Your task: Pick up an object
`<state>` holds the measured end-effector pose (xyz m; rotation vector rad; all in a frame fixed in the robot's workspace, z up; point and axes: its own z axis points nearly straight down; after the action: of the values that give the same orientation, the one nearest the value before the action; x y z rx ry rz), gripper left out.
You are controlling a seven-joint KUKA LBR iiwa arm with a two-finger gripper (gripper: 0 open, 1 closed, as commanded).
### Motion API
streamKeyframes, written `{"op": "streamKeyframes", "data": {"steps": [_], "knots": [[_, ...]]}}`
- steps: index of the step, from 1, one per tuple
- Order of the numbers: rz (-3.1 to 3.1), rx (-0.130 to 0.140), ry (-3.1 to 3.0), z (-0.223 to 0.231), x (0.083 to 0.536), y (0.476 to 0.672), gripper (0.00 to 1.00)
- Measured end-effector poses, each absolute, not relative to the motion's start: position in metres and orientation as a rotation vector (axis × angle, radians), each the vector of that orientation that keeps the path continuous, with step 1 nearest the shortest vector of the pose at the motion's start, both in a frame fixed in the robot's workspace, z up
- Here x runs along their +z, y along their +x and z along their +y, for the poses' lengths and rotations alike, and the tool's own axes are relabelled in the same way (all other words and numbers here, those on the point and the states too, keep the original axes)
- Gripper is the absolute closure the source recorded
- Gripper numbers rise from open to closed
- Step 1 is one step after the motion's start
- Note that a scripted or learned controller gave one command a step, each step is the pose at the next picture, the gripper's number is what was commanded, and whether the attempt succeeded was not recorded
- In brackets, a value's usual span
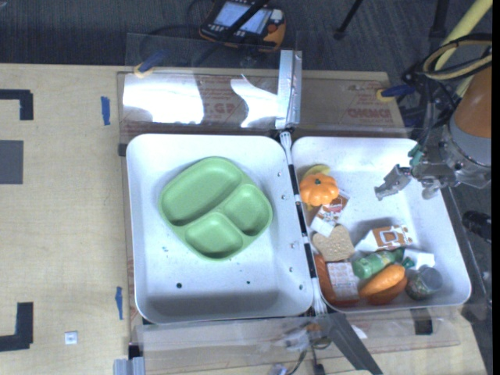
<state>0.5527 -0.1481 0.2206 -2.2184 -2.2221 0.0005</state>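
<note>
With its 2 fingers apart and nothing between them, the gripper point(400, 180) hangs over the right bin's point(367, 158) bare upper half, while the nearest item, the carton point(390, 237), lies just below toward the front.

The arm point(475, 123) comes in from the right, its orange band showing at the edge above a grey wrist point(449, 162). The wrist is bent so that the gripper point(388, 184) points leftward and a little down. The gripper hangs free, touching nothing, with no object between its fingers. Whether they are spread or closed I cannot make out from here.
</note>
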Motion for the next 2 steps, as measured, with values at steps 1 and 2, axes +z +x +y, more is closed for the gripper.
{"op": "streamKeyframes", "data": {"steps": [1, 2], "knots": [[-2.189, 0.008, -2.270, -0.113, 0.097, 0.617, 0.00], [-2.327, -0.005, -2.119, -0.110, 0.088, 0.561, 0.00]]}}
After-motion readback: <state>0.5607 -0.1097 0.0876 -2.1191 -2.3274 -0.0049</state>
